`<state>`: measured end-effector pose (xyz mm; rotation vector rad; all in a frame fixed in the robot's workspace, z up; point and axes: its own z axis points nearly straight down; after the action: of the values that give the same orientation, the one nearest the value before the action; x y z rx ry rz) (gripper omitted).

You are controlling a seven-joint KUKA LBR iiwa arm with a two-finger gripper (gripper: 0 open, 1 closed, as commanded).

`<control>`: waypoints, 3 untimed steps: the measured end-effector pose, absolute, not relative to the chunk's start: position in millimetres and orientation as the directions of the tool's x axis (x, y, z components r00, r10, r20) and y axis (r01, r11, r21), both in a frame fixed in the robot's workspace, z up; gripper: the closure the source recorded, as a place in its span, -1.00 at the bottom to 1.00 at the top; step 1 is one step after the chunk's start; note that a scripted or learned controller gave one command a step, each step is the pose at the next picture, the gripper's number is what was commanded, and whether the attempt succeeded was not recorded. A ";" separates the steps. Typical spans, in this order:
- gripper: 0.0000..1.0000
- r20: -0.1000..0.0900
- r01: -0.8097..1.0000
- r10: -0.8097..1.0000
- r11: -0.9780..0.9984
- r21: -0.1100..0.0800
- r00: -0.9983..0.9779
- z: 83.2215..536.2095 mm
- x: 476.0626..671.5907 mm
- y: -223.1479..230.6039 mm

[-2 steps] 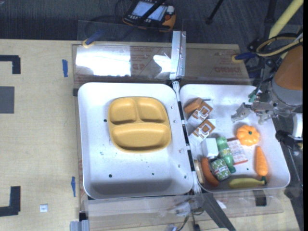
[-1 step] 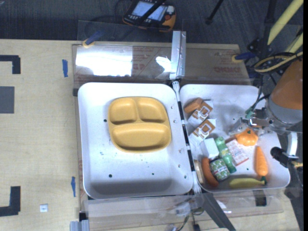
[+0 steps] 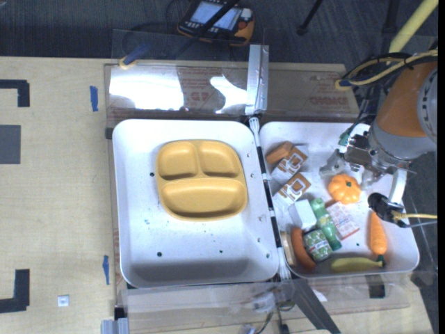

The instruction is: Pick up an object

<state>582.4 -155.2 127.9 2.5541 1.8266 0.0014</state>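
My gripper (image 3: pixel 350 171) hangs over the right bin (image 3: pixel 410 256), reaching in from the right under the orange-banded wrist. Its fingers stand open, spread just above and to either side of the top of a small orange pumpkin (image 3: pixel 345 189). Nothing is held between them. Around the pumpkin lie a carrot (image 3: pixel 376 234), a banana (image 3: pixel 354 264), a green bottle (image 3: pixel 326 223), a green can (image 3: pixel 316 245), a white box (image 3: pixel 304 211), a red-and-white card (image 3: pixel 345 221) and two brown packets (image 3: pixel 286 156) (image 3: pixel 295 186).
The left bin (image 3: pixel 132 242) holds a yellow divided plate (image 3: pixel 201 178). A reddish sausage-like piece (image 3: pixel 299 245) lies by the wall between the bins. A black cable end (image 3: pixel 386 207) hangs near the carrot. A handheld pendant (image 3: pixel 212 21) lies behind the bench.
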 end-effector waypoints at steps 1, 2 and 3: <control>-1.00 0.001 0.995 0.995 -0.102 -0.001 0.102 85.6 581.6 -187.6; 1.00 0.001 0.995 0.995 -0.104 0.003 0.104 96.4 582.6 -188.0; 1.00 0.000 0.997 0.997 -0.074 0.001 0.074 195.1 623.7 -116.9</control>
<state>623.7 -116.9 195.1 2.3018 2.1371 0.0004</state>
